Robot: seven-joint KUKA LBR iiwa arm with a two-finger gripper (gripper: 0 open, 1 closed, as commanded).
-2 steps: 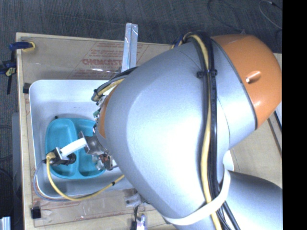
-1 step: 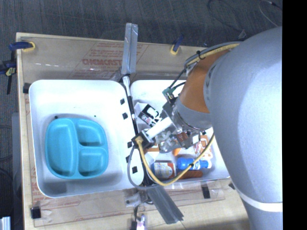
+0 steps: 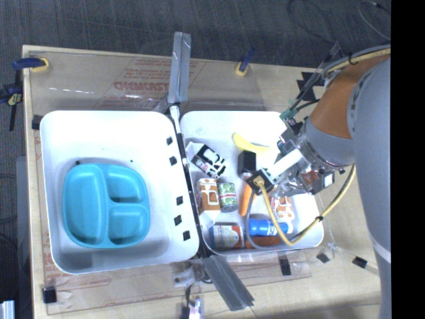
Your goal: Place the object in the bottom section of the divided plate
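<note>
Gripper [image 3: 300, 180] at three o'clock over the right bin [image 3: 226, 115], opening indiscernible; plate [image 3: 105, 203] at nine o'clock; can [image 3: 228, 195] label unreadable.

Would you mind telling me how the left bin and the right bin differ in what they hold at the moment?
The left bin holds one large blue divided plate; the right bin holds many small things, among them a yellow banana and a blue can. The arm hangs over the right bin, not the left bin. Both are shallow and white.
</note>
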